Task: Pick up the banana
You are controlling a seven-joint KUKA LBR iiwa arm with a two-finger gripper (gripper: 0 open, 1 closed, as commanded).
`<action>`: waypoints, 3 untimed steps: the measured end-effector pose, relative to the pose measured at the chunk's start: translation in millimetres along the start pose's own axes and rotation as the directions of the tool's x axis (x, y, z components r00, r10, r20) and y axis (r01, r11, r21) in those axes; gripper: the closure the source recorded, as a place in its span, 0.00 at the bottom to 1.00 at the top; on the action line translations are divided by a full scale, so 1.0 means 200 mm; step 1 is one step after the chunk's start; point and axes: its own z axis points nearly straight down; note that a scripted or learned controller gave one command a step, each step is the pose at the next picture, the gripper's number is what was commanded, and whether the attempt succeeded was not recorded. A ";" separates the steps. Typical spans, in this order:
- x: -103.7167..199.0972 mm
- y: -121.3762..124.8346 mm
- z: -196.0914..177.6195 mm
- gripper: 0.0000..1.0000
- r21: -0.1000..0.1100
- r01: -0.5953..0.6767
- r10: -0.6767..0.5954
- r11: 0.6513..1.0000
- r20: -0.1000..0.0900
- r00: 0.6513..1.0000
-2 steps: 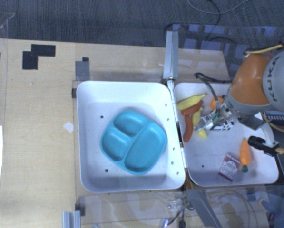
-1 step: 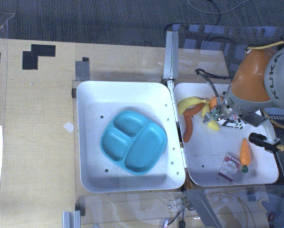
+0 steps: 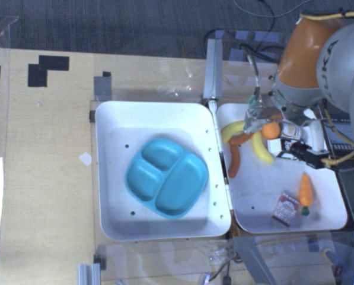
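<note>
So far the banana lies on the floor of the right-hand bin, in that bin's upper left part, a yellow curve running from near the bin's left wall down toward centre frame right. Not lifted, by the look of it: it sits flat among its neighbours. A reddish sausage-like piece crosses over or touches its left stretch, and a small orange fruit sits just beside its upper right side. The gripper hangs directly above the banana's upper part, metal fingers pointing down at it, tips close to or touching the peel; which, cannot tell. Jaw state likewise unreadable from this angle, so no grasp can be claimed. Judgement: the approach looks done, while the closing, lift and carry are all left. Clutter around the fruit may spoil the grip. Further out in the same bin, a carrot lies at lower right with a small printed packet near it. The arm, orange band and grey casing, fills the upper right of the frame. The left-hand bin holds a blue divided plate, well apart from the work.
</note>
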 end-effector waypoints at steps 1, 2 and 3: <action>-0.69 -0.44 0.60 1.00 -0.003 0.124 -0.124 0.992 0.006 0.992; -0.76 -0.30 -0.04 1.00 -0.001 -0.413 0.413 0.911 0.002 0.911; -0.76 -0.30 -0.04 0.00 0.000 -0.412 0.412 0.911 0.002 0.911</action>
